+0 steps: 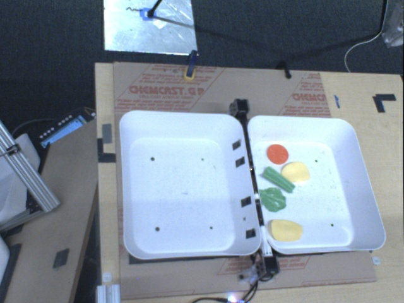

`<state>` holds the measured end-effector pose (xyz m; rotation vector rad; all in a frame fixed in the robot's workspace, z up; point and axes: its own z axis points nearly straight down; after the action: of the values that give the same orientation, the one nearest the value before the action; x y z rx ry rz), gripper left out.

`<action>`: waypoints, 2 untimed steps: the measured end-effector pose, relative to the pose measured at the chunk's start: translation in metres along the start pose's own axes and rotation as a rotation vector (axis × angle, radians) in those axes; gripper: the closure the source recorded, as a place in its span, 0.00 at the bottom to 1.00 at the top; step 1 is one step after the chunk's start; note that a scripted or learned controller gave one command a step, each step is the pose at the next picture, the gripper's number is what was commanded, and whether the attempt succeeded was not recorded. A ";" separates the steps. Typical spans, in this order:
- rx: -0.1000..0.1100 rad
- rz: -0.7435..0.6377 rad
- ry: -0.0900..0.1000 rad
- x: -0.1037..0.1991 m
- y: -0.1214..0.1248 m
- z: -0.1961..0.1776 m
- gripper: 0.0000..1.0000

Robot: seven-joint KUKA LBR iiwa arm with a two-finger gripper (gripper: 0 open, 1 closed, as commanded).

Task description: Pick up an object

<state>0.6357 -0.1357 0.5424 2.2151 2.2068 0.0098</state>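
The tabletop [391, 188], pale wood, runs along the bottom edge of the frame. It carries a brown cardboard sheet [164, 88] with red print. On the cardboard two shallow white bins stand side by side, rims touching down the middle of the frame. The left bin [126, 169] takes up the centre-left and the right bin [363, 169] the centre-right. Small black clips [240, 162] sit along the seam between them, and a knot of wires [260, 271] lies at the seam's lower end.

A silvery sheet [148, 17] lies on the dark floor at the upper left of the frame. A slanted aluminium rail [25, 169] stands at the far left.

All the things to pick lie in the left half of the right bin, close to the seam. Lowest is a yellow oval piece [286, 230]. Above it is a green leafy piece [273, 199], and just above that a green stick [278, 180] lies at a slant. Its right end touches a smaller yellow lump [295, 172]. A red disc [278, 153] is topmost, just apart from the others.

A yellow clamp [190, 72] grips the cardboard's upper edge.

Whether the tool is apart or together cannot be told.
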 end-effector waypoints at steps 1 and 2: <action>0.011 -0.005 0.007 0.015 -0.095 0.004 1.00; 0.010 -0.008 0.006 0.050 -0.150 0.004 1.00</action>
<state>0.4861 -0.0849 0.5362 2.2137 2.2237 0.0049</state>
